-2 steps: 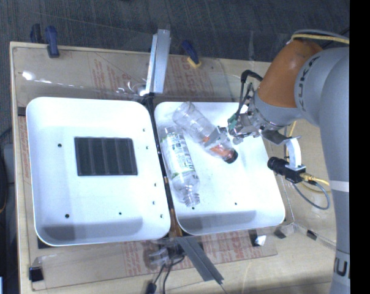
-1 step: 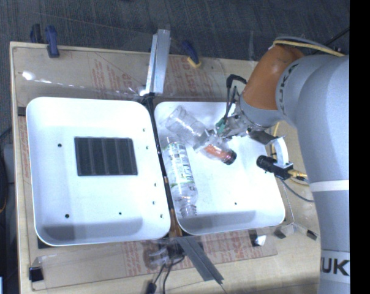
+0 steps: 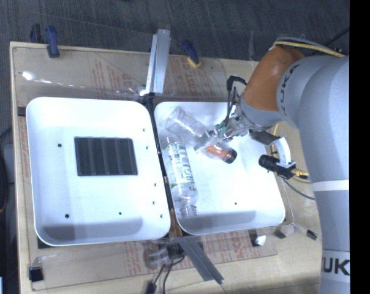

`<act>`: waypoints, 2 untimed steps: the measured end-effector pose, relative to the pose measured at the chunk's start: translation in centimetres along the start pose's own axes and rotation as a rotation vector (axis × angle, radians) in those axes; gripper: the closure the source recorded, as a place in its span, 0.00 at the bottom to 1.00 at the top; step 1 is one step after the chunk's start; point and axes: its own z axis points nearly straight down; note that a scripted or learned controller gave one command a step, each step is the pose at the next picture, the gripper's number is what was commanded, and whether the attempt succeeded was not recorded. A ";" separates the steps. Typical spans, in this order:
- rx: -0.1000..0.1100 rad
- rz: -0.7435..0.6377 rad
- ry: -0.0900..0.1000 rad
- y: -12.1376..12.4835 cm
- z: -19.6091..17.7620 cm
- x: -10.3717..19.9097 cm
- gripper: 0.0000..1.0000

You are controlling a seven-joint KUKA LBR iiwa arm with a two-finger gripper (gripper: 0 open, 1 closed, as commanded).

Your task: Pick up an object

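Gripper (image 3: 225, 131), grip state impossible to tell, hovers beside small orange-tinted bottle (image 3: 220, 154) | right of clear water bottle (image 3: 180, 173) | likely light, slick; take its middle.

The pincer (image 3: 225, 130) sits low over the right bin (image 3: 268, 210), and the wrist above it covers its fingertips, so their stance cannot be read. A small clear object with an orange part (image 3: 220, 153) lies just beside it; contact cannot be judged. The clear plastic bottle's (image 3: 180, 173) label is too small to read.
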 end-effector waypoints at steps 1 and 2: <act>-0.002 -0.032 -0.003 0.2 0.0 -0.1 0.00; -0.003 -0.060 -0.004 0.3 0.1 -0.1 0.00</act>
